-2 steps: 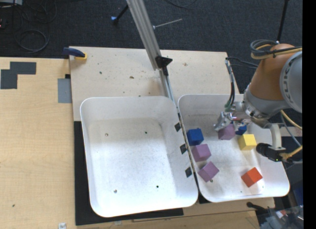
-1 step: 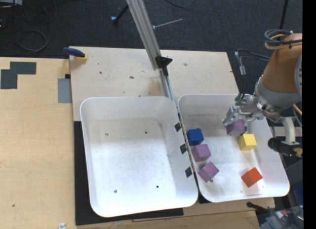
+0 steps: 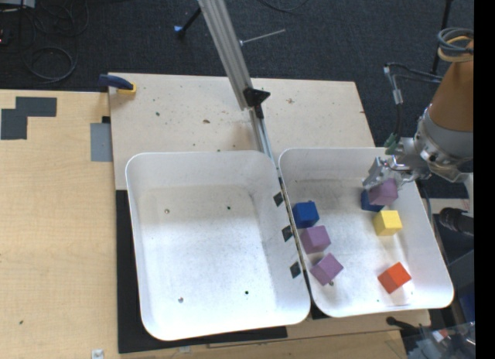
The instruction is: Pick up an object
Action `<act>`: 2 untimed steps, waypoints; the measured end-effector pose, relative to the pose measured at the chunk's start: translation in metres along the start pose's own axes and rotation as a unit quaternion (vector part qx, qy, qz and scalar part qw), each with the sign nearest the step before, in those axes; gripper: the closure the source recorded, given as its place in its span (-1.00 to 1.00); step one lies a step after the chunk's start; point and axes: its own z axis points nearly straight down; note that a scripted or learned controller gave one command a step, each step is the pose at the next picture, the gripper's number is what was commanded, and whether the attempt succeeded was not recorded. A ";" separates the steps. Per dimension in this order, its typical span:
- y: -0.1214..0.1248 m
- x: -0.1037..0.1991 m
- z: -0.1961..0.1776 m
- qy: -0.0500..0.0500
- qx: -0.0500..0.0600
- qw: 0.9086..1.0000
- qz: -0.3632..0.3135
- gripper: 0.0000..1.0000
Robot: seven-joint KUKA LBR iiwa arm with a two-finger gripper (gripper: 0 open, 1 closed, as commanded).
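My gripper (image 3: 382, 179) hangs over the upper right part of the right bin (image 3: 340, 152), shut on a purple block (image 3: 384, 192) that sits between its fingertips. Just below and left of that block, a blue block (image 3: 370, 205) peeks out, partly hidden. A yellow cube (image 3: 387, 221) lies a little below the gripper. An orange-red cube (image 3: 395, 278) rests near the bin's lower right corner. Along the bin's left side lie a blue cube (image 3: 305, 213) and two purple cubes (image 3: 315, 237) (image 3: 327, 268).
The left bin (image 3: 193, 158) stands beside the right one, sharing a divider with black clips (image 3: 287, 233). A slanted metal rail (image 3: 230, 48) runs from the top down to the bins' junction. A small blue-and-yellow item (image 3: 117, 83) lies at the bench's far left corner.
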 end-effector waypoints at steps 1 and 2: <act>-0.006 0.051 -0.002 0.002 0.003 1.000 -0.007 1.00; -0.003 0.112 -0.005 0.002 0.003 1.000 -0.008 1.00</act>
